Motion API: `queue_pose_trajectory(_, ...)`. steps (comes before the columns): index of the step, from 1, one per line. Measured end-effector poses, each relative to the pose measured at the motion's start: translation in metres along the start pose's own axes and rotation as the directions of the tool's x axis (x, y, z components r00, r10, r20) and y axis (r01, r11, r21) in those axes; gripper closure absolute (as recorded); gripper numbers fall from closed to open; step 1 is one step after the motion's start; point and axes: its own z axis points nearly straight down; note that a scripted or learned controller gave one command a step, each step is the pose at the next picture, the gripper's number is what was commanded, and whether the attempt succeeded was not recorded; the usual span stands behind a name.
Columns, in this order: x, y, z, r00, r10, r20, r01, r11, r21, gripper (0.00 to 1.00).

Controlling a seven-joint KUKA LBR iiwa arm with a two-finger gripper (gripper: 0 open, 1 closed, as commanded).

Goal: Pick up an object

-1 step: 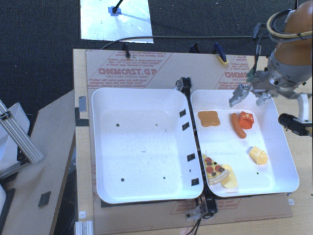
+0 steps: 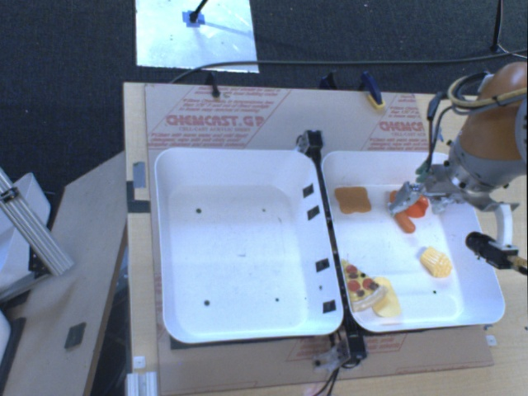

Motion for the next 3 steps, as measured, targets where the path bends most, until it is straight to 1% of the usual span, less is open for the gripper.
queue_pose_trajectory(1, 0.031, 0.06, 0.084, 1.0, -0.011, 0.001, 0.011, 1.0, -0.018, 0.0)
queue_pose_trajectory(2, -0.051, 0.077, 0.083, 1.0, 0.0, 0.005, 0.0, 1.0, -0.014, 0.0)
queue_pose_trajectory(3, 0.008, 0.086, 0.062, 1.0, -0.012, 0.0, 0.012, 1.0, -0.013, 0.0)
